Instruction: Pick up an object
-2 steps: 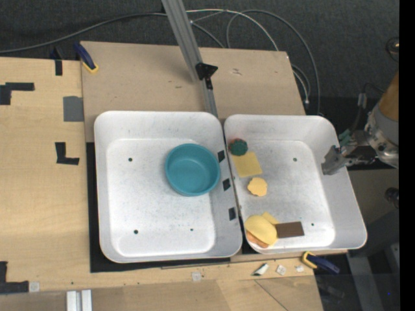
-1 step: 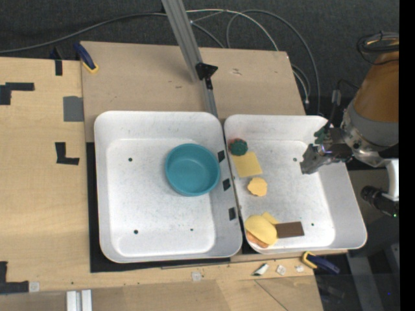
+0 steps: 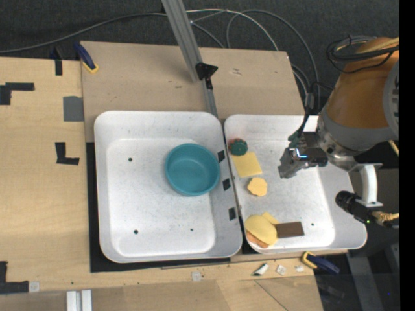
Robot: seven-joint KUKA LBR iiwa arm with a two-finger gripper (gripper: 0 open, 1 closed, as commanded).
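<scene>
Two white bins [image 3: 110,173] sat on the bench; the gripper [image 3: 290,167], grip state unclear, hung above the right bin near a yellow slice [image 3: 247,165], likely light, flat, best pinched at its edges.

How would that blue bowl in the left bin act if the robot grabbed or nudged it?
The blue bowl sits upright on a broad base, so it would probably slide rather than tip. It looks like stiff, thin plastic, likely light. Its smooth rounded wall may slip from the jaws unless pinched at the rim.
</scene>
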